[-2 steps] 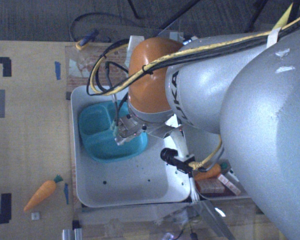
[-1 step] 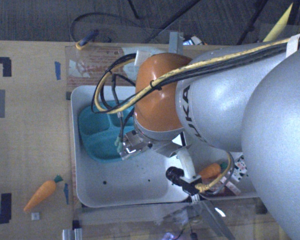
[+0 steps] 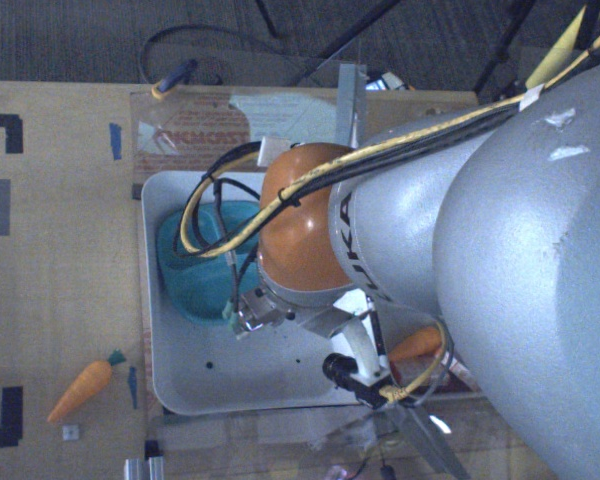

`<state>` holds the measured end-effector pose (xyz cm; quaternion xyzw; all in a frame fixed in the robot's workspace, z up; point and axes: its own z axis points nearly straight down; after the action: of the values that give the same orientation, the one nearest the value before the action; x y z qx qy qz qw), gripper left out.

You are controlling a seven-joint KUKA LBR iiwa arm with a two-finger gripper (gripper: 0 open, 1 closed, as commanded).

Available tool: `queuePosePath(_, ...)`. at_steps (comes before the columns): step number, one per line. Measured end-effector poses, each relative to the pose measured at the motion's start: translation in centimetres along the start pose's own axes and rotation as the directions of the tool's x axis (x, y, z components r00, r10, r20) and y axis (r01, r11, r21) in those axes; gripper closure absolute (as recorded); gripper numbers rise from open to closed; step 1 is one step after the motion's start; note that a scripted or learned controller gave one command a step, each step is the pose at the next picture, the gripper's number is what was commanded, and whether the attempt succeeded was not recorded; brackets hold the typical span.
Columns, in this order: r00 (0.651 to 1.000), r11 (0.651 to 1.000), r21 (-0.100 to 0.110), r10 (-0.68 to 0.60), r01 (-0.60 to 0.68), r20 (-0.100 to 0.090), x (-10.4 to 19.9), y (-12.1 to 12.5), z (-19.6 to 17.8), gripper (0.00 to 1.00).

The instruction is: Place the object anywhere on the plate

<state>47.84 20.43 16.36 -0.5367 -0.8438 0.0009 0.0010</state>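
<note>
A teal plate lies in the left part of the white bin, and the arm hides its right side. My gripper hangs just past the plate's near right rim, low over the bin floor. An orange carrot-like object shows under the arm further right, partly hidden by a yellow cable. Nothing can be seen on the visible part of the plate.
A toy carrot with a green top lies on the wooden bench left of the bin, outside it. The big grey arm and its orange band cover the middle and right of the view. Blue tape marks dot the bench.
</note>
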Motion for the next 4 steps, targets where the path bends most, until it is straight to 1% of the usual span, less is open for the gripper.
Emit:
queuePosePath(1,0.991,0.991,-0.004,-0.131,0.131,0.002,1.1,0.6,-8.8,1.00)
queuePosePath(3,0.991,0.991,-0.008,-0.134,0.134,0.004,1.2,0.8,-10.8,1.00)
queuePosePath(4,0.991,0.991,-0.001,-0.132,0.132,0.001,-0.2,0.8,-10.1,1.00)
